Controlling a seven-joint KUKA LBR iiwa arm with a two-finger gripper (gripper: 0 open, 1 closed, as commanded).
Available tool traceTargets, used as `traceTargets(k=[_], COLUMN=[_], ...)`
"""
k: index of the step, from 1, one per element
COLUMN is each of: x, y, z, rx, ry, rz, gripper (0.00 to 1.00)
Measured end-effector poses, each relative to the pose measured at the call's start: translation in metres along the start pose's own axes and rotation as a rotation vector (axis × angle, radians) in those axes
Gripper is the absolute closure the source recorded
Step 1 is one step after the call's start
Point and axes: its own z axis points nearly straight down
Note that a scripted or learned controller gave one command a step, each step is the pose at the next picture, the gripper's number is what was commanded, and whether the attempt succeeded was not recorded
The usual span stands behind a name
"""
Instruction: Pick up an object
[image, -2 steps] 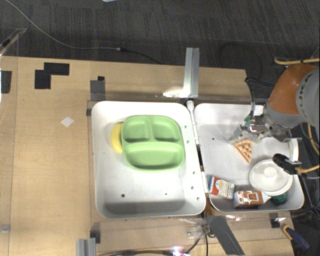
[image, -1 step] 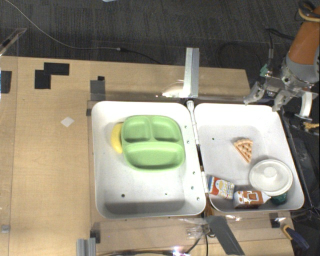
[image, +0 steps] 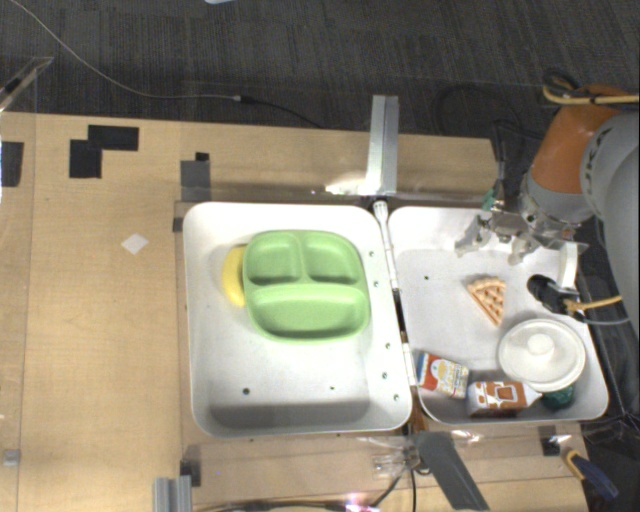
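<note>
As it lies, waffle slice (image: 488, 298) tip downward-right.

The robot's grey arm (image: 605, 160) comes in from the right side, above the right bin (image: 440, 300). An orange band (image: 565, 150) wraps it just above the wrist. The gripper (image: 500, 240) hangs over the bin's far right corner. Its two fingers (image: 470, 242) are spread apart, with nothing between them.
</note>
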Motion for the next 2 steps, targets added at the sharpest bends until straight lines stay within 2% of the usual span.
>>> traceTargets(k=[1, 2], x=[0.021, 0.024], y=[-0.054, -0.082], z=[0.025, 0.024], rx=[-0.004, -0.006], ry=[0.000, 0.000], rz=[-0.016, -0.076], gripper=[0.00, 0.00])
